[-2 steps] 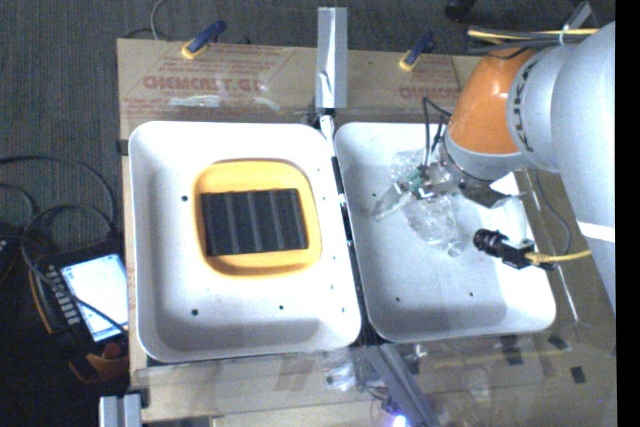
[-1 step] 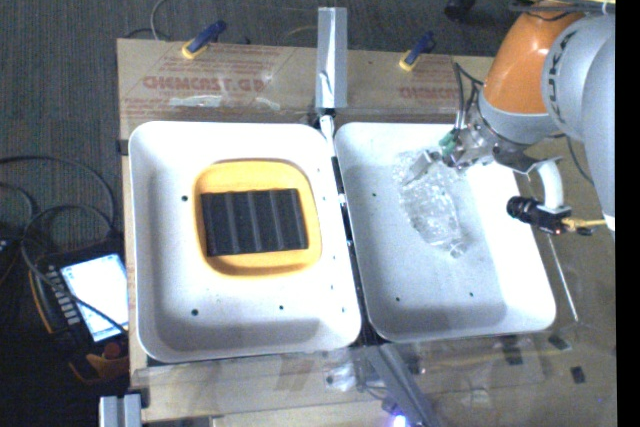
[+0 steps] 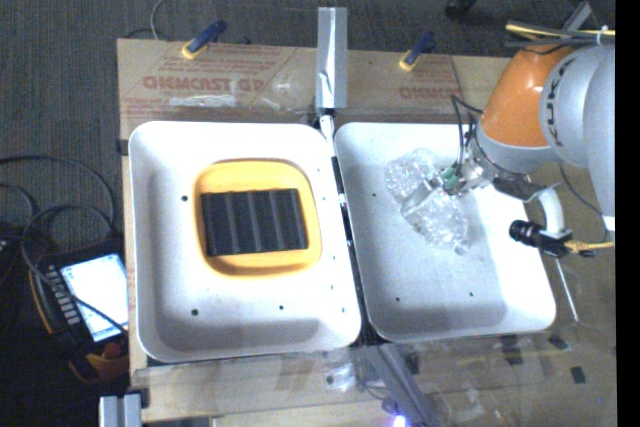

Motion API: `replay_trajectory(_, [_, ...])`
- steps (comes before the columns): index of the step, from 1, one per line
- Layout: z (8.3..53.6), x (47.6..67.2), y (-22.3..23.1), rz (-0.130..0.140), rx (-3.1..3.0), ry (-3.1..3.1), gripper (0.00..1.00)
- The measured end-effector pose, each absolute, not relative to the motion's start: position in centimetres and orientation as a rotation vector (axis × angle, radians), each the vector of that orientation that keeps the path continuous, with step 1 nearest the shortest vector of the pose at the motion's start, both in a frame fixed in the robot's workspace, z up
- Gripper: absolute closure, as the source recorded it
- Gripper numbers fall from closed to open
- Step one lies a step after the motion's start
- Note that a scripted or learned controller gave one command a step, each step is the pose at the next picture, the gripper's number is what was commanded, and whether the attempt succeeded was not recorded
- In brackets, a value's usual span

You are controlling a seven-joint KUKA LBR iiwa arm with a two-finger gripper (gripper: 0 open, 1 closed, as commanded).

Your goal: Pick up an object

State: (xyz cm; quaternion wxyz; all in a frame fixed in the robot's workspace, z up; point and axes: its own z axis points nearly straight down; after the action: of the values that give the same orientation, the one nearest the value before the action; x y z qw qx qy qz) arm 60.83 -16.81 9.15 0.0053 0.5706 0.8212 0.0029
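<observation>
A crumpled clear plastic object (image 3: 428,198) lies in the upper middle of the right bin (image 3: 500,310), its glassy folds hard to read against the white floor — its true outline cannot be made out. The gripper (image 3: 456,177) sits at the object's upper right edge, touching or just over it; the wrist body hides the fingers, so whether the pincer is wide, narrow or holding anything cannot be told. The arm (image 3: 560,110), grey with an orange band, comes in from the right and is cut off by the frame there, covering the bin's upper right corner. A small black cylindrical part (image 3: 530,234) projects just below the wrist. Bare white floor lies below and to the left of the plastic, down to the bin's near rim. In the left bin (image 3: 160,315) a yellow tray with a dark ribbed insert (image 3: 256,218) rests near the centre, well apart from the gripper — the central divider between them.
</observation>
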Motion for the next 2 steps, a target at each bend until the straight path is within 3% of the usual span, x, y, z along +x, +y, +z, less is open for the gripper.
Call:
replay_trajectory(1, [9.2,58.8,-14.8,0.006,1.654,2.652,0.0])
replay_trajectory(2, [11.1,59.4,-14.8,0.021,1.644,2.637,1.0])
